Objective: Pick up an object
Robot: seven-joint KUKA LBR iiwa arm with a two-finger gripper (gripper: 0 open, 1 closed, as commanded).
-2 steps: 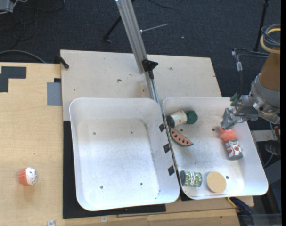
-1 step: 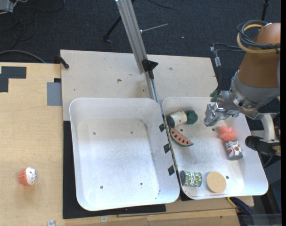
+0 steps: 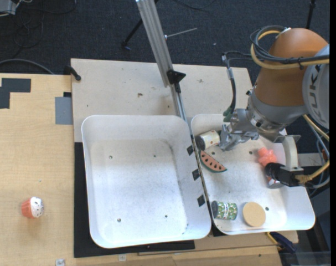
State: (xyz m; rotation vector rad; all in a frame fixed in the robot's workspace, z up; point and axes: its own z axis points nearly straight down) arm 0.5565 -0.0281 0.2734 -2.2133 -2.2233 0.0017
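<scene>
1. Red-and-white small toy [image 3: 32,208] sits far left on the wooden bench top [image 3: 24,148], well apart from both bins.
2. Left white bin [image 3: 101,132]: bare speckled floor, nothing else to report.
3. Slanted aluminium rail [image 3: 156,37] runs down from the top to the seam between the bins.
4. Right white bin [image 3: 300,215] holds the pickable items: a cream cylinder [image 3: 210,139] at its upper-left corner, a watermelon slice toy [image 3: 212,164] just below it, a green patterned can [image 3: 225,210] and a tan round disc [image 3: 254,214] near the front edge, an orange piece [image 3: 267,157] toward the right.
5. Gripper [image 3: 232,137] is low over the right bin's upper part, just beside the cream cylinder; contact unclear.
6. Finger opening: cannot tell, wrist hardware blocks the view. Nothing visibly held.
7. Arm body [image 3: 292,71], grey with orange band, comes in from the right.
</scene>
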